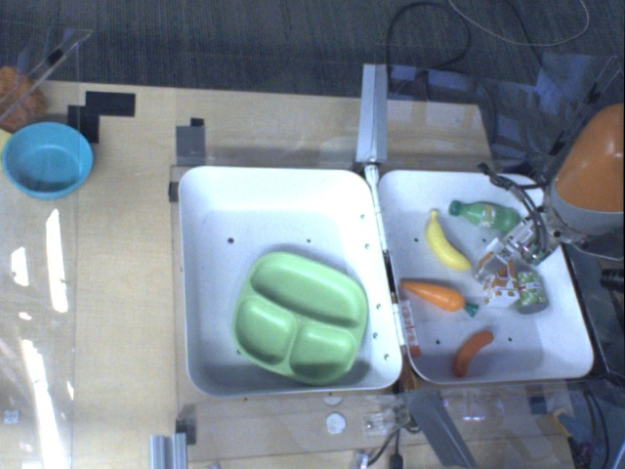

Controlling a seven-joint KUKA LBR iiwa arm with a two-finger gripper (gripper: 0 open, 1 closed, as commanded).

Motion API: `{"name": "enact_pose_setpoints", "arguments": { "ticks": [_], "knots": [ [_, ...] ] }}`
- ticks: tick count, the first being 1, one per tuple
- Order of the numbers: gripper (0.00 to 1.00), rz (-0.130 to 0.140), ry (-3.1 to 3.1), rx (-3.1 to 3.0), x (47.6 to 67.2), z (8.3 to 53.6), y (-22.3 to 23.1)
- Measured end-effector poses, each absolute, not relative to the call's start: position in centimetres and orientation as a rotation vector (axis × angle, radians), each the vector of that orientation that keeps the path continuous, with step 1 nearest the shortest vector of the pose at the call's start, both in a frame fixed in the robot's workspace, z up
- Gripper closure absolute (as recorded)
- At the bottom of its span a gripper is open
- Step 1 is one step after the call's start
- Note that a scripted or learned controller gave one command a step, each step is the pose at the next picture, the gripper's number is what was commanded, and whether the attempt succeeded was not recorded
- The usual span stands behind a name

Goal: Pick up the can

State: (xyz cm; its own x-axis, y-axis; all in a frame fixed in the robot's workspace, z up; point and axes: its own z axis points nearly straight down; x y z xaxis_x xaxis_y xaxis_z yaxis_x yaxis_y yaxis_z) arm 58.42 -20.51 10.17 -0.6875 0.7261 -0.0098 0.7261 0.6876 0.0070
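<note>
The gripper [516,252] is positioned low over the right bin [562,360], reached in from the right by the grey arm [576,213], whose orange band [598,159] is seen above the wrist. Whether anything is gripped cannot be told at this resolution. The can [518,286] is located directly below and beside the gripper, lying on its side on the bin floor; contact with the gripper appears likely but is not clearly resolved.

A green bottle [483,213] is seen just beyond the gripper, a banana [445,242] to its left, a carrot [435,295] nearer the bin's centre, and a sausage-shaped item [472,351] toward the near wall. The left bin [210,262] is occupied by a green divided tray [300,315]. Both bins are supported on a pale wooden bench [117,311], on which a blue bowl [47,159] is placed at far left. Black cables [420,18] are laid on the dark floor behind.
</note>
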Motion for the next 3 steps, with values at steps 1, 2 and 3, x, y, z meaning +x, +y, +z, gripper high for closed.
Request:
{"name": "enact_pose_setpoints", "arguments": {
  "ticks": [1, 2, 3],
  "knots": [
    [0.0, 0.005, 2.763, 1.469, 65.6, 15.2, -19.0],
    [0.0, 0.004, 2.884, 1.209, 67.2, 15.5, -20.5],
    [0.0, 0.001, 3.017, 0.833, 66.7, 15.4, -20.3]
  ]
}}
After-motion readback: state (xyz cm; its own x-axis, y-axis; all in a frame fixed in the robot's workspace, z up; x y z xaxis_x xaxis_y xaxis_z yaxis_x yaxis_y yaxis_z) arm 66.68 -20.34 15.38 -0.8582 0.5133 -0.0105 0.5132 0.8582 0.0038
